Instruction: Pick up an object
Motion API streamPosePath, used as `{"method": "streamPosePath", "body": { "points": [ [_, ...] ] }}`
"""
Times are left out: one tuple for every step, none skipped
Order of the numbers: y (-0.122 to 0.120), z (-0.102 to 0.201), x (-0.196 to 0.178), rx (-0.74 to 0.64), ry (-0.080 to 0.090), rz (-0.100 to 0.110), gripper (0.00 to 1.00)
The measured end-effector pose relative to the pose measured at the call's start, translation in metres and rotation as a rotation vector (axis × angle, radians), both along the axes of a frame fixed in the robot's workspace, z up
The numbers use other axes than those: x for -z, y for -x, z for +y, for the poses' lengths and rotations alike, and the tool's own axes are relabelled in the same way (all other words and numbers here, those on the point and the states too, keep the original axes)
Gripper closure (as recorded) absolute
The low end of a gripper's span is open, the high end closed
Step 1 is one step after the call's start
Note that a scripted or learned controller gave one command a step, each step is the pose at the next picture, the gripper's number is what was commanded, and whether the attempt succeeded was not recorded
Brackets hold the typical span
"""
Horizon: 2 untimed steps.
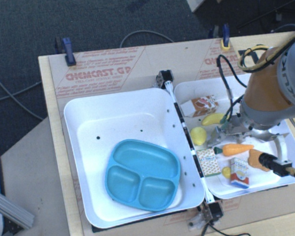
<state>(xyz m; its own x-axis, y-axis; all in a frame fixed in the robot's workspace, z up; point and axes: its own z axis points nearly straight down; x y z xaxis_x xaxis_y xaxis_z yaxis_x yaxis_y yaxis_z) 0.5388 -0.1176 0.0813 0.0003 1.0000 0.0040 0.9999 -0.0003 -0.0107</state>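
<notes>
The right bin (pixel 285 177) holds several small items: a yellow ball (pixel 198 135), a yellow banana-shaped piece (pixel 212 118), an orange carrot (pixel 238 148), a red-printed packet (pixel 204 104), a green-and-white packet (pixel 208 162) and a small red-and-blue box (pixel 240 174). My gripper (pixel 226 129) hangs low over the middle of this bin, just above the carrot and right of the yellow ball. The wrist body hides its tips. Nothing shows as held.
The left bin (pixel 83 123) holds a blue divided plate (pixel 142 175) toward its front. The ridge between the bins (pixel 184 131) runs just left of the yellow ball. The arm's orange band (pixel 265 88) covers the right bin's far right side.
</notes>
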Motion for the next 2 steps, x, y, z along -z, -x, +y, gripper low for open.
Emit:
{"method": "streamPosePath", "body": {
  "points": [
    [-0.003, -0.002, -0.009, 0.001, 0.004, -0.005, 1.00],
    [0.039, 0.004, -0.038, 0.001, 0.001, -0.002, 1.00]
  ]
}}
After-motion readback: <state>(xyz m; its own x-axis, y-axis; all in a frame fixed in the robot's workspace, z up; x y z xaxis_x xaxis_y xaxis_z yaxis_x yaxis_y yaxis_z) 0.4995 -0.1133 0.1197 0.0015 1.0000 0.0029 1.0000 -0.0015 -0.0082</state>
